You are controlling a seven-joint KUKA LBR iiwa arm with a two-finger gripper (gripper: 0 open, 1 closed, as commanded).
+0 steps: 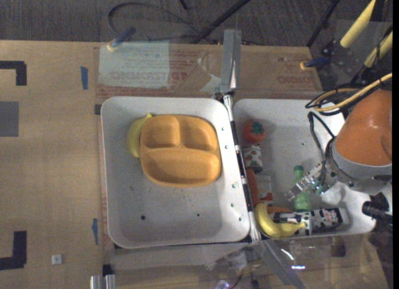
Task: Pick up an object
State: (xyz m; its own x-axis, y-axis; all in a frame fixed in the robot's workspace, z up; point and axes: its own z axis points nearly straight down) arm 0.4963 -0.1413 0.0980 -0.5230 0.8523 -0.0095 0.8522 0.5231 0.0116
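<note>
The right bin [283, 116] holds several small objects. A red tomato-like toy [254, 131] lies at its far left, with a small printed carton [252, 157] and a red stick [250, 185] below it. A yellow banana [269, 222] curves in the near left corner, beside a black-and-white bottle [318, 219]. A green bottle [302, 195] stands in the middle. My gripper [309, 184] reaches down from the orange-banded arm [368, 135] right at the green bottle's top, and partly hides it.
The left bin [124, 219] carries an orange divided plate [179, 149] lying over a yellow fruit [134, 137] at its far left. A metal divider [229, 70] stands between the bins. Cables [324, 104] hang over the right bin's far right corner.
</note>
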